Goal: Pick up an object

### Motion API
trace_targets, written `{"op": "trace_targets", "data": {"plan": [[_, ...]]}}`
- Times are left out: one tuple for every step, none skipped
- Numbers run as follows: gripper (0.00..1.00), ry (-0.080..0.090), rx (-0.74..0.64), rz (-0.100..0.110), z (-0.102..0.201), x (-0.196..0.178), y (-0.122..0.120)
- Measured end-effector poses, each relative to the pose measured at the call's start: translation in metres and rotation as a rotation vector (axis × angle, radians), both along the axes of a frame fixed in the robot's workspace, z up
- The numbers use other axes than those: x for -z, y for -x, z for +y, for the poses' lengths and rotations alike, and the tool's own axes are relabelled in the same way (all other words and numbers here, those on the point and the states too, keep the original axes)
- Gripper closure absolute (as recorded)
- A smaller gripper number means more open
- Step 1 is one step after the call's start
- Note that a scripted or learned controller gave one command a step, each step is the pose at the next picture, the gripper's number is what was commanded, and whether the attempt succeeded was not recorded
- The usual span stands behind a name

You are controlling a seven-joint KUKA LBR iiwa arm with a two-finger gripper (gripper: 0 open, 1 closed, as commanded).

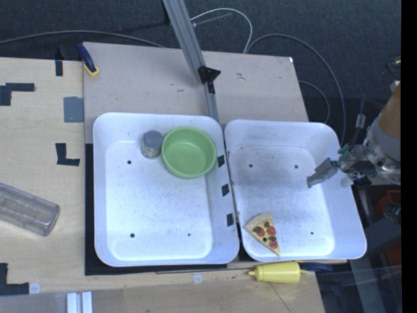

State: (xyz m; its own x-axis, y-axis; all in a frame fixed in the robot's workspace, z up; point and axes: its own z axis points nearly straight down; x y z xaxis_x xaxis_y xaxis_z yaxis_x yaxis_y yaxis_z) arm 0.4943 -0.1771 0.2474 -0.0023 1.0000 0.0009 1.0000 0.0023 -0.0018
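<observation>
The grey two-finger gripper (324, 173) hangs over the right white plastic bin (287, 135); whether it is clenched cannot be told. A toy pizza slice (264, 231) lies near that bin's front edge.

**Pale tabletop on a dark carpet**

A light wooden tabletop (39, 142) runs in from 9 o'clock, marked with dark tape pieces (64, 154) and a grey patch (73, 109). A second, slightly tanner board (150, 83) lies over it toward 12 o'clock, with a blue and yellow clamp (87, 59) on its corner at 11 o'clock. Dark blue-grey carpet (313, 12) covers the floor across the top and down toward 3 o'clock. Thin cables (225, 13) loop over the carpet at 12 to 1 o'clock. A slanted metal pole (184, 28) rises from the board toward 12 o'clock. The light is even and soft, with faint shadows.
</observation>
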Motion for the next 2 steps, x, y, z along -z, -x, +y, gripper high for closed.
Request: {"op": "trace_targets", "data": {"plan": [[0.00,0.000,0.000,-0.001,0.000,0.000,0.000],[0.00,0.000,0.001,0.004,0.003,0.046,-0.006]]}}
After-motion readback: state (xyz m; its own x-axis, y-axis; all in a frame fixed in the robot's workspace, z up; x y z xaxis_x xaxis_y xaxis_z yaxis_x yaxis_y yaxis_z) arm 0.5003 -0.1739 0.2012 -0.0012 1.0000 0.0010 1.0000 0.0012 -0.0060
